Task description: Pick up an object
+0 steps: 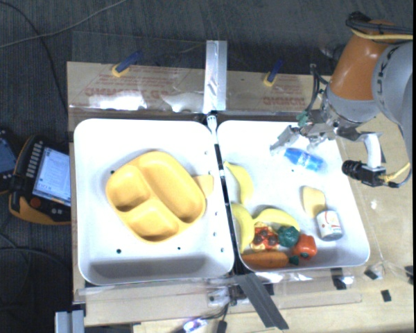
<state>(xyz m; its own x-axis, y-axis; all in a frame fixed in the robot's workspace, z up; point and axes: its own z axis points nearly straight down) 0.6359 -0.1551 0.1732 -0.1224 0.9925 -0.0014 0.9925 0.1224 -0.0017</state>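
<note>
Likely target: blue bottle (pixel 304 159), small, lying on its side in the right bin (pixel 357 217), just below the gripper (pixel 296 134) and apart from it. Finger spread can't be told from this angle; nothing visible between them.

Risks, as a guess: the bottle looks smooth, round and light, so it could roll or squirt out under a pinch, or get nudged toward the bin's back wall. A descent slightly off-centre would close on air.

Further below the gripper: pale wedge (pixel 313 199), matte; small can (pixel 328 225), cylindrical, glossy label, could roll too. Below and left: yellow banana-shaped pieces (pixel 239 180), curved, smooth plastic look; cluster of toy food (pixel 277 245), red, green, orange, packed touching in the bin corner, hard to single out. Far left, in the left bin (pixel 90 186): yellow divided tray (pixel 156 194), shallow, rounded, glossy, too wide to pinch.
</note>
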